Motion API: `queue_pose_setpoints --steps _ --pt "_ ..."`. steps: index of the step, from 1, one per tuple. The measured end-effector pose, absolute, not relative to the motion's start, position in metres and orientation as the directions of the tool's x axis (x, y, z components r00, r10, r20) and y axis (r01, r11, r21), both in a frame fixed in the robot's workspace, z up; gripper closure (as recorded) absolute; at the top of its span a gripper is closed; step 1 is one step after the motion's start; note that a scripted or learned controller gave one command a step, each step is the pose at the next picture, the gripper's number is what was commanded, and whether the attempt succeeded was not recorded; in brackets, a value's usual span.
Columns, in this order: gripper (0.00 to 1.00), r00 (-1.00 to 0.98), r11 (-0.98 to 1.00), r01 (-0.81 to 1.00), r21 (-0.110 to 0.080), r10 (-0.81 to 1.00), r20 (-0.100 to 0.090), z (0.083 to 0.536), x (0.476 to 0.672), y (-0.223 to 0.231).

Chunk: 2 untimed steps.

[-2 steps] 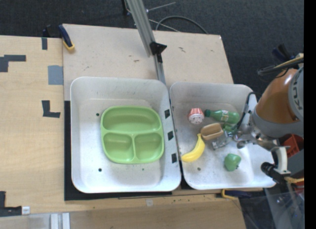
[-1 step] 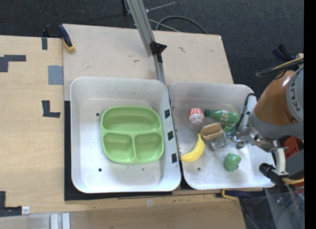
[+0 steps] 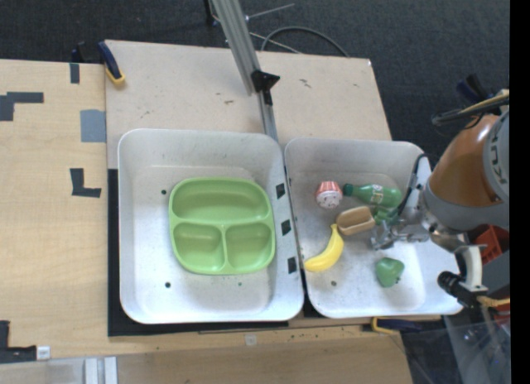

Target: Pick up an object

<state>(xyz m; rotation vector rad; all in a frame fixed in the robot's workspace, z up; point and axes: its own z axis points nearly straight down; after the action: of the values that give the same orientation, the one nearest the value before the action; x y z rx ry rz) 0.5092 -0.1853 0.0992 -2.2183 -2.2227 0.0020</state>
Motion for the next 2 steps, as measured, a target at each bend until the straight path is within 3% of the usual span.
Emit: queue_pose_setpoints --steps 2 --pt "1.0 -0.002 0.002 1.0 0.005 1.0 -0.002 0.206 0.517 -0.19"
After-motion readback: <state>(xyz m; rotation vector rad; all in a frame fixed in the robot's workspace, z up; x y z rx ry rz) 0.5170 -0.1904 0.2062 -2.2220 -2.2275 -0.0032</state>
